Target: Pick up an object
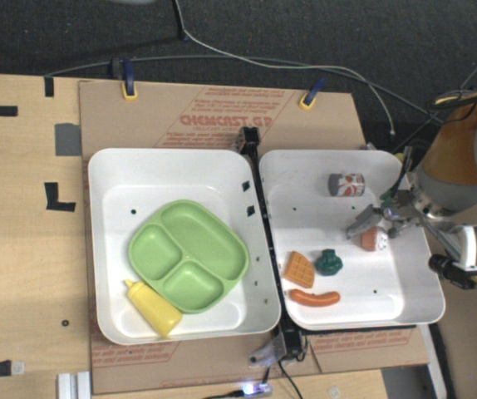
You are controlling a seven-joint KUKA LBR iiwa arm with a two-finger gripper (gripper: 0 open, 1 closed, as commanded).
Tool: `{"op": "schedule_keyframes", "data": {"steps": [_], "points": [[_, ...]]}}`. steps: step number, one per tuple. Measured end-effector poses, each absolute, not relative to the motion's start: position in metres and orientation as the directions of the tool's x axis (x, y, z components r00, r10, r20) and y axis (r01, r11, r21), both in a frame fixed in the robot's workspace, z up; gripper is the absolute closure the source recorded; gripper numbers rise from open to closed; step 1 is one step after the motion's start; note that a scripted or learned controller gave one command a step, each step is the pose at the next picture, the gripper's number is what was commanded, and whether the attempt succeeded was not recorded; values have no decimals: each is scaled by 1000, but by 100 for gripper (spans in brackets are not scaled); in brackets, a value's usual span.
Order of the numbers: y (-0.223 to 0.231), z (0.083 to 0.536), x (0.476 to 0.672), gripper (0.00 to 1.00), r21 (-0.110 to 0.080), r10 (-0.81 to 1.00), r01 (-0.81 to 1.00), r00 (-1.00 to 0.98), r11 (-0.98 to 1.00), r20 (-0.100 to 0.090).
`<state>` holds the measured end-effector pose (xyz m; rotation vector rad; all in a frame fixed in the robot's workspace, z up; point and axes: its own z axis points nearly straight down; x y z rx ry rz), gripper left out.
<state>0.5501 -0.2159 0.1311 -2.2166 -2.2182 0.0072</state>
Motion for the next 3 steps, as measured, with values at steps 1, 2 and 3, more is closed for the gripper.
{"op": "schedule_keyframes", "data": {"steps": [1,2,3], "points": [[-216,83,550,0,1,1000,1000,-2,2,-3],[-217,97,552,100,5,1000,1000,-2,2,-5],[-223,154,560,100,3,1000,1000,-1,1,-2]]}}
